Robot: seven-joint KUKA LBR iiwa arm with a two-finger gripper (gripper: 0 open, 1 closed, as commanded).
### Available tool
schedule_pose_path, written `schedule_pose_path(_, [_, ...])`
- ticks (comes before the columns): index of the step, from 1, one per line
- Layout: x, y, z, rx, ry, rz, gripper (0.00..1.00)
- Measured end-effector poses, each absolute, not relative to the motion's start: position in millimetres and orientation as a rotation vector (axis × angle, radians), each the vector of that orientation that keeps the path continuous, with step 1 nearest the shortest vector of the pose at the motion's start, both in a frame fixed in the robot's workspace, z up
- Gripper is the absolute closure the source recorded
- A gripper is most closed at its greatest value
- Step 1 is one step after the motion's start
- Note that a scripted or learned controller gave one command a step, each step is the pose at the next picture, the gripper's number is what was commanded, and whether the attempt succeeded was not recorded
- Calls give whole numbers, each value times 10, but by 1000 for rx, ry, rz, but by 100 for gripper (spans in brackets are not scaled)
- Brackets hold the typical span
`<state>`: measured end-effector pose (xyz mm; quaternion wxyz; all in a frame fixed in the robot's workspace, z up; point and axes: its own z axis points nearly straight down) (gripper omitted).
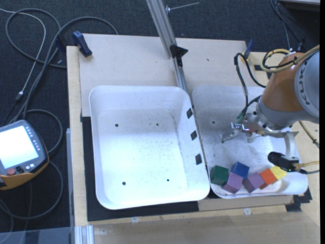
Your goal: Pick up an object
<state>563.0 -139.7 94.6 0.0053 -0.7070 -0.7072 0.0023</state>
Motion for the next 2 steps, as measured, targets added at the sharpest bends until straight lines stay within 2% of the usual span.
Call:
schedule_pose_path(1, [5564,-1187,1143,-2216,-2221,-1,0])
schedule_pose_path(2, [6117,-1737,995,-2227,-2224,-1,0])
